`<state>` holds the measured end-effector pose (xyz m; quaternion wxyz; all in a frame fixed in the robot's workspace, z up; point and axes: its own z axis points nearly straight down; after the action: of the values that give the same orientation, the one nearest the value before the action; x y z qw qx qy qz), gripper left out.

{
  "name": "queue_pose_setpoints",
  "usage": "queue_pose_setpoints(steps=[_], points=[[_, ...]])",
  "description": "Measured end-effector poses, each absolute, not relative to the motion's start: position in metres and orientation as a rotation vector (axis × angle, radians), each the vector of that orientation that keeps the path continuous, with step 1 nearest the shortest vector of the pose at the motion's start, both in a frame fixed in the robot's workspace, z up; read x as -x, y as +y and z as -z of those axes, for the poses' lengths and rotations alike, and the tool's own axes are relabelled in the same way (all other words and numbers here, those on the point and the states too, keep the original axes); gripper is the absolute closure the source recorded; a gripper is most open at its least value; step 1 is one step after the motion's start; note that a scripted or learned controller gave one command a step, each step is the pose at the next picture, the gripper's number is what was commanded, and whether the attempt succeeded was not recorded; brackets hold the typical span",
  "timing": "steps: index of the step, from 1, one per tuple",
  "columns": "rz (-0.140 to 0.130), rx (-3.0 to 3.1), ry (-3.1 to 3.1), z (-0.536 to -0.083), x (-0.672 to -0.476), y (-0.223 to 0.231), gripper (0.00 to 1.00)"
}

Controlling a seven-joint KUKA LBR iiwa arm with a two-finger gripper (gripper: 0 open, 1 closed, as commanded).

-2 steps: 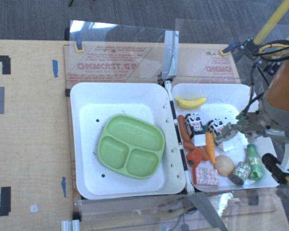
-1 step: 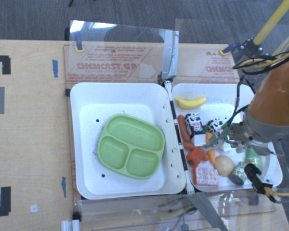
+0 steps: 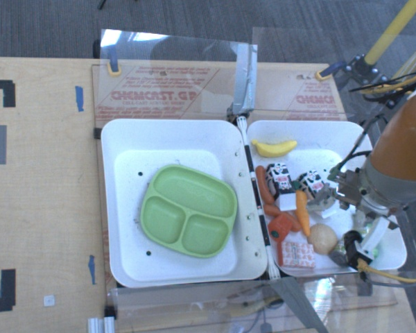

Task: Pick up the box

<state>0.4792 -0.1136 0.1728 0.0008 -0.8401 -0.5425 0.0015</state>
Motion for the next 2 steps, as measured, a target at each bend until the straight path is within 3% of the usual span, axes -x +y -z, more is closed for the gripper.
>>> queue_pose_setpoints(steps=[1, 2], points=[[-0.002, 2.289, -2.153, -0.211, -0.48, -0.101, 0.0], [0.011, 2.215, -2.231, -0.099, -0.493, -0.176, 0.0]])
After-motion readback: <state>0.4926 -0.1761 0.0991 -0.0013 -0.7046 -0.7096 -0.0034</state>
